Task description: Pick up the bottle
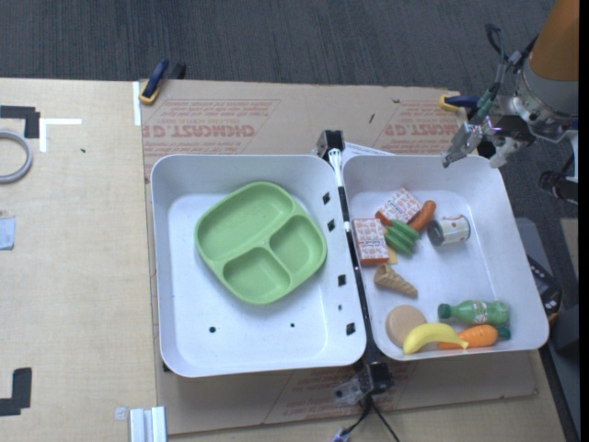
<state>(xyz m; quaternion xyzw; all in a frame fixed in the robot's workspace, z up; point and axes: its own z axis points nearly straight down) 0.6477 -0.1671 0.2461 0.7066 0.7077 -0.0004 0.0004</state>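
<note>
Down at the near right corner of the right bin (pixel 515 219) sits the bottle (pixel 475 312), lying on its side, green with a label, cap end pointing toward the right wall. It's pretty boxed in: a carrot (pixel 478 336) touches it along the near side, a banana (pixel 429 338) sits just left of that, and a round cookie (pixel 405 322) is next to the banana. The bin's near rim is right behind that little pile, so not much room from that side. Above the bottle the floor of the bin is open, so that's the freer approach.

Further back in the same bin there's a cone (pixel 398 283), a red-and-white box (pixel 369 240), a second small box (pixel 399 204), a green veggie (pixel 401 237), another carrot (pixel 422 215) and a small can (pixel 450 230), all well apart from the bottle.

Left bin (pixel 175 274) just has a green divided plate (pixel 261 241) in the middle.

The end effector (pixel 471 143) hangs over the far rim of the right bin, well away from the bottle, and nothing is in it. Honestly can't tell how wide its fingers are from this angle.
</note>
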